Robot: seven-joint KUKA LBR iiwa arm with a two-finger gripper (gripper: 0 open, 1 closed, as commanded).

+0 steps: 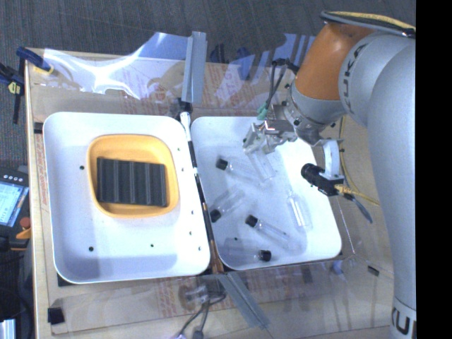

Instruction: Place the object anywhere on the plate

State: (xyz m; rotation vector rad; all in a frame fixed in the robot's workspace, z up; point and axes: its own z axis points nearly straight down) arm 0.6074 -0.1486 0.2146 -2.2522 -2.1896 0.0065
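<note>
1. Nearest the camera, the wooden surface (pixel 141 299) shows below the two bins, with a small clear item and cables (pixel 198 302) lying on it by the gap between them.
2. In the right bin (pixel 321 249), several clear vials with black caps lie loose on the floor: one near the front rim (pixel 247 251), one just behind it (pixel 272 230), one toward the left wall (pixel 224 205), one toward the right wall (pixel 299 210), and one further back (pixel 233 167). All are apart from one another.
3. In the left bin (pixel 70 246), the yellow plate (pixel 99 150) sits in the middle, carrying a dark ribbed insert (pixel 133 182). None of the vials is on it.
4. The gripper (pixel 265 138) hangs over the back part of the right bin; whether its fingers are open or closed cannot be told, and nothing can be made out between them.
5. Behind it rise the orange band (pixel 326 58) and the grey arm (pixel 388 133).
6. Farthest back, clear plastic sheeting (pixel 113 73) lies beyond the bins.
</note>
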